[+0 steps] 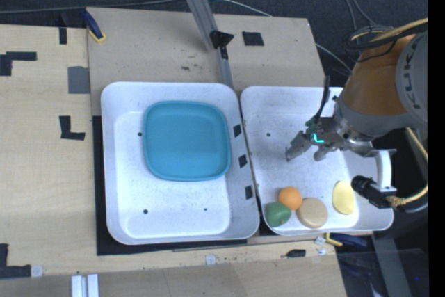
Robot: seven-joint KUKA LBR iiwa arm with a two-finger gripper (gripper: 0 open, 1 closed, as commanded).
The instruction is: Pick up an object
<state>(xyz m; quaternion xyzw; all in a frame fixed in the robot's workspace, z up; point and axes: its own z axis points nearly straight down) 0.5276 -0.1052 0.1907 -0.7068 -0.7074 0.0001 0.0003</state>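
The pincer (306,149) hangs over the middle of the right bin (268,108), its two dark fingers spread apart with nothing between them; a small teal light glows at its base. Behind it the grey arm (379,90) with its orange band reaches in from the right, and part of a dark letter shows on the grey casing at the frame's edge, too cropped to read.

Below the pincer, along the near edge of the same bin, four small things lie in a loose row, all apart from the fingers. An orange ball (290,198) sits nearest, touching a green rounded piece (277,213) at its lower left. Just beside them lies a tan, bun-like round (313,212), and farther right a pale yellow piece (343,197), lemon-shaped, close to a black fitting on the arm's cabling. Nothing lies between the pincer and these things.

The left bin (122,205) touches the right one along its side and holds a square blue plate (186,140) with rounded corners, lying flat near its centre. Both bins rest on the wooden desk (42,149), which bears dark tape marks. A grey metal bar (198,0) slants down from the top toward the seam between the bins, and cables trail over the dark floor behind.
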